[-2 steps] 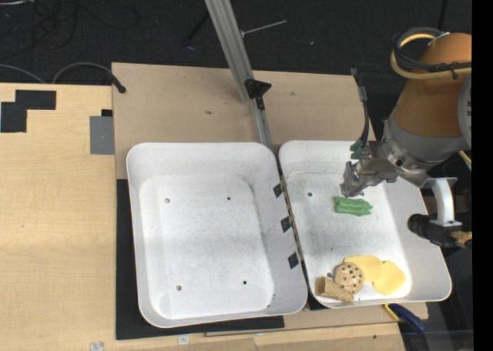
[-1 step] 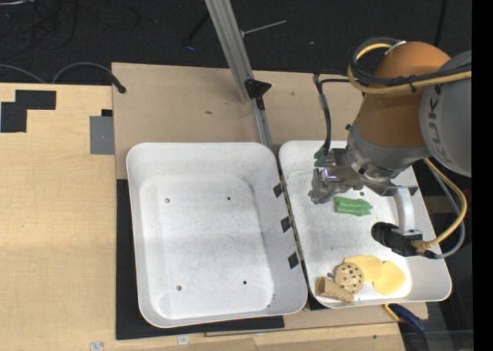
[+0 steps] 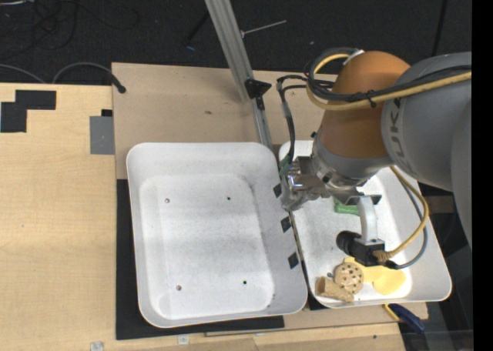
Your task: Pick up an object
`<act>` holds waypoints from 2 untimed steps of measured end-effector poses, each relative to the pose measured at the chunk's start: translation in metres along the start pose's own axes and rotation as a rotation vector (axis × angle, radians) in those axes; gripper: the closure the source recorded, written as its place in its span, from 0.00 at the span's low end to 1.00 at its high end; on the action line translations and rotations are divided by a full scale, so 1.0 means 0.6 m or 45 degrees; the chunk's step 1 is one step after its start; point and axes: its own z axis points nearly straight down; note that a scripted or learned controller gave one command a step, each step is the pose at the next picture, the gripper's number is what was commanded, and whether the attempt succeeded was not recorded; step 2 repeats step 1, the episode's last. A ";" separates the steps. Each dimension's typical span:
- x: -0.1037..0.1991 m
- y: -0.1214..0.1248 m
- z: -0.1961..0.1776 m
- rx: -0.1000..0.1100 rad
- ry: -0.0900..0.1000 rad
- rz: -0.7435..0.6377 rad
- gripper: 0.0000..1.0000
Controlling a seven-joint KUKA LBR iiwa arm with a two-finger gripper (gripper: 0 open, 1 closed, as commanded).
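Observation:
My gripper (image 3: 296,186) hangs low over the far left part of the right bin (image 3: 431,276), close to the wall it shares with the left bin; the orange wrist band and grey arm cover much of that bin. A small green object (image 3: 344,207) peeks out from under the wrist. A tan perforated object (image 3: 346,278) and a flat yellow object (image 3: 390,281) lie side by side at the bin's near end, apart from the gripper. Nothing can be seen between the fingers.
The left bin (image 3: 146,188) stands beside the right one on the bench. A slanted aluminium rail (image 3: 231,41) rises behind the bins. Black clips (image 3: 286,224) sit along the shared wall.

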 end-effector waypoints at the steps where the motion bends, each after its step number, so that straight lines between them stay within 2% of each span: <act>1: 0.085 -0.017 -0.017 -0.004 -0.001 -0.001 1.00; 2: 0.085 -0.017 -0.017 -0.004 -0.001 -0.001 1.00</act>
